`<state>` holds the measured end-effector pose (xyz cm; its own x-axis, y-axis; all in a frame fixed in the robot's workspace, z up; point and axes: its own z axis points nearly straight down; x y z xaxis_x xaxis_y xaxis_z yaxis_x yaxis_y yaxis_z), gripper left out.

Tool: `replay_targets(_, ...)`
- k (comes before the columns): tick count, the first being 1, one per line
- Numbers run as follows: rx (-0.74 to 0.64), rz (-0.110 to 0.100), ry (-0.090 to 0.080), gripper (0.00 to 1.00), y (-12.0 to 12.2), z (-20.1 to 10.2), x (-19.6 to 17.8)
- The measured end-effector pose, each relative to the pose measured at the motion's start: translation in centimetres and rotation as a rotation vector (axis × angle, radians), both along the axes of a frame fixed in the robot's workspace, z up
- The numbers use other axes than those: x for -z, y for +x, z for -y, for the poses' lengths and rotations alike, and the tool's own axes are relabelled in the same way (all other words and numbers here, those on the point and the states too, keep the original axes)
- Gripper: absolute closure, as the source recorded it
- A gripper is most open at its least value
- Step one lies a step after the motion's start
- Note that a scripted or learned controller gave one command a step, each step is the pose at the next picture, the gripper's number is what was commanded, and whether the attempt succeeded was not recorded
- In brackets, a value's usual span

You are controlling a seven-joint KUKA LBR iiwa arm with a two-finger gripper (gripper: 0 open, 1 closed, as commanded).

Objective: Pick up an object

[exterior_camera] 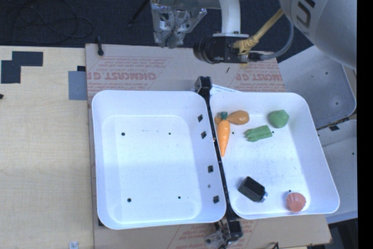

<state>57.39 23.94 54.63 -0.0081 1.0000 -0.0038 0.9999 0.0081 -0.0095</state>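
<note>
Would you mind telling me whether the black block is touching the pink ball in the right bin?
Apart. The camera view shows bare white bin floor between the black block and the pink ball, both near the front of the right bin.

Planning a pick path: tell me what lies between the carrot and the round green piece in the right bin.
In the camera view, the long green vegetable lies between the carrot and the round green piece, in the right bin.
</note>
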Motion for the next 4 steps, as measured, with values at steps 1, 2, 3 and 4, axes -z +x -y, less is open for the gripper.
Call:
replay_targets(1,-0.006,-0.005,-0.002,1.0,0.0,-0.2,-0.9)
replay_targets(2,0.008,0.006,0.001,1.0,3.5,-0.5,1.0)
replay_targets(3,0.005,0.002,0.0,1.0,3.4,-0.5,0.0)
replay_targets(4,0.0,-0.003,-0.002,1.0,3.3,-0.7,-0.9)
